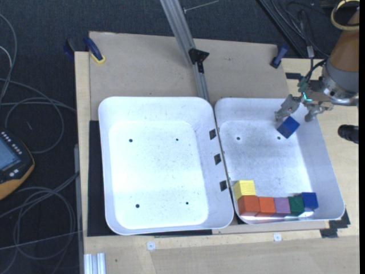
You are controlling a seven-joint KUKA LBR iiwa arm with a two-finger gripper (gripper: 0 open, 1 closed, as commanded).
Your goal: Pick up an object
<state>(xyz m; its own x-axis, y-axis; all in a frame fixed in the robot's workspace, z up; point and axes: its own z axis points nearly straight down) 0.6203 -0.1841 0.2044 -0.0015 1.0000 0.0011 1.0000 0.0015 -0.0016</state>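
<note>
My gripper (pixel 297 113) hangs over the far part of the right bin (pixel 325 170), and its two grey fingers (pixel 283 109) stand spread apart. A tilted blue cube (pixel 288 127) lies just below the left finger, not clasped between the two. I cannot tell whether the cube rests on the bin floor or is in the air. Along the bin's near wall sits a row of cubes: yellow (pixel 246 186), red-orange (pixel 248 204), orange (pixel 266 204), purple (pixel 282 205), green (pixel 295 203) and blue (pixel 309 199).
The left bin (pixel 108 153) lies beside the right one, with black clips (pixel 217 159) along their shared wall. A slanted metal pole (pixel 181 27) rises behind the bins. Blue clamps (pixel 94 49) grip the board's far corners. Cables run over the dark floor at left.
</note>
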